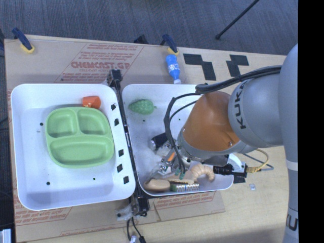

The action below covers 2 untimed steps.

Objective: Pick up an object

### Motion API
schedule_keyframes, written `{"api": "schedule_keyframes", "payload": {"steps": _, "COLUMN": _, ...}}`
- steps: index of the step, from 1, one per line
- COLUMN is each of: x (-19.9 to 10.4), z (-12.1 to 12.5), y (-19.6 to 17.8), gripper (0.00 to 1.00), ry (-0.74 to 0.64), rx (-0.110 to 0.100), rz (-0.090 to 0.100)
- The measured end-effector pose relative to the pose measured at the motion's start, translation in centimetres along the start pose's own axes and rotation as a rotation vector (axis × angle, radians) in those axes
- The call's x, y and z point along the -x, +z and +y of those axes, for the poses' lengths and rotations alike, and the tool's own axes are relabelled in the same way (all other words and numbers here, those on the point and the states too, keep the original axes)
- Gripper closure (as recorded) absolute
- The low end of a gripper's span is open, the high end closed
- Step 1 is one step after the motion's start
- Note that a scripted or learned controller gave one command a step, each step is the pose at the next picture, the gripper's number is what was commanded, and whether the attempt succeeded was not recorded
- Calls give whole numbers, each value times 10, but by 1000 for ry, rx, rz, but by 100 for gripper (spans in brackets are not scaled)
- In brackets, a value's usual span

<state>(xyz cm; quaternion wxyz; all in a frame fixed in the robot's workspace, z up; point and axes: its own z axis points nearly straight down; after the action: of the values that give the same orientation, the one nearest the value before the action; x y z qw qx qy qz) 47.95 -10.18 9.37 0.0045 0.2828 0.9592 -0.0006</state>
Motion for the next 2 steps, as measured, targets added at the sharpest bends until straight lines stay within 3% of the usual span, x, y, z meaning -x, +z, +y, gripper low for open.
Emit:
{"api": "schedule_keyframes", "payload": {"steps": 1, "x": 5, "z": -6, "y": 0, "gripper": 0, "ry": -218, "rx": 5, "rz": -4}}
{"api": "schedule_keyframes", "payload": {"steps": 2, "x": 11, "z": 19, "y": 2, "gripper": 0, "ry": -168, "rx": -1, "rz": 10}}
